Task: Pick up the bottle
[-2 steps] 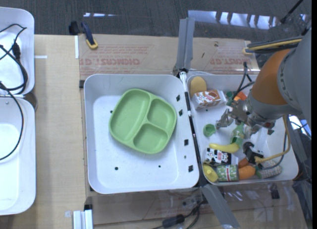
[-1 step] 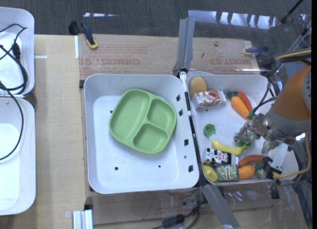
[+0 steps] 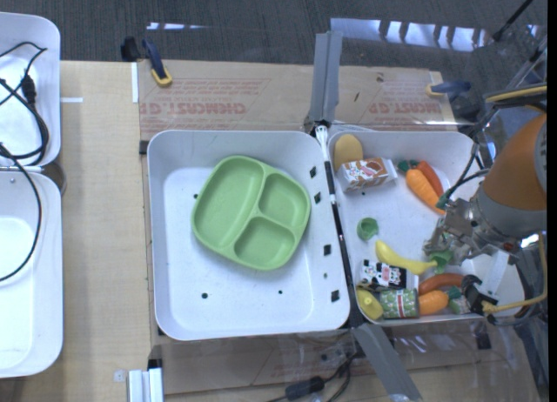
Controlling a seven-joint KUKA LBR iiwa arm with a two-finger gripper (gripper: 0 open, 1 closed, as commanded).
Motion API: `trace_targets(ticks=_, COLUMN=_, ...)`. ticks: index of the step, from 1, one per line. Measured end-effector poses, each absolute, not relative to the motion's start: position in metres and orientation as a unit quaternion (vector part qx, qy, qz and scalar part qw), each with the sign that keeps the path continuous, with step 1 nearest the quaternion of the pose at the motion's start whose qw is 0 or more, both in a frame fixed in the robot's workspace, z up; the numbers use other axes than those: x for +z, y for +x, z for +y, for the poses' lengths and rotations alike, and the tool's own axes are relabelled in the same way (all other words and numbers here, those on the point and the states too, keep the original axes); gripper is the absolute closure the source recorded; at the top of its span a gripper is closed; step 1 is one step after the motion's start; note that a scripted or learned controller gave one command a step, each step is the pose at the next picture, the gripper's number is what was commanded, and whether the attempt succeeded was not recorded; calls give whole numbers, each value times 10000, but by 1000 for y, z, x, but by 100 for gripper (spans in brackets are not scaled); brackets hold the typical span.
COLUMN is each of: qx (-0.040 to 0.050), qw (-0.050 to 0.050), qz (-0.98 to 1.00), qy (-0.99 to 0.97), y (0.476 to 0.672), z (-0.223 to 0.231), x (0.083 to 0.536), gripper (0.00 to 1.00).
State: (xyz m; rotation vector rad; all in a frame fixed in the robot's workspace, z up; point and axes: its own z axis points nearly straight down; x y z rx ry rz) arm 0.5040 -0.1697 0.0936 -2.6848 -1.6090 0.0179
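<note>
I hung low over the right bin [image 3: 396,135], and I placed everything by the banana [image 3: 405,258] lying near its middle. My gripper [image 3: 446,239] sat just beyond the banana's right tip and a little farther from the bin's near wall than that tip. From above, my own wrist blocked the tips, so I could not tell whether I was open or closed, and nothing showed as held.

The bottle [image 3: 399,303] lay on its side on the near-wall side of the banana, close against that wall. It had a green label around its middle and a yellow end pointing left. Its long axis ran left to right, roughly parallel to the banana.

So the bottle lay past the banana from me, toward the near wall and somewhat left. I judged I would have to cross the banana's right end and close across the bottle's short width. A small black-and-white carton [image 3: 383,274] sat between the banana and the bottle, and a red-orange toy [image 3: 442,282] crowded the bottle's right end, which left little room.
</note>
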Motion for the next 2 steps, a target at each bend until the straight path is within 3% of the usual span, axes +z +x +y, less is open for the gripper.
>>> trace_targets(ticks=1, qx=29, qw=18, qz=-5094, qy=-8605, y=529, z=-188, x=145, gripper=100)
trace_targets(ticks=2, qx=33, qw=19, qz=-5657, qy=-8246, y=561, z=-189, x=238, gripper=100)
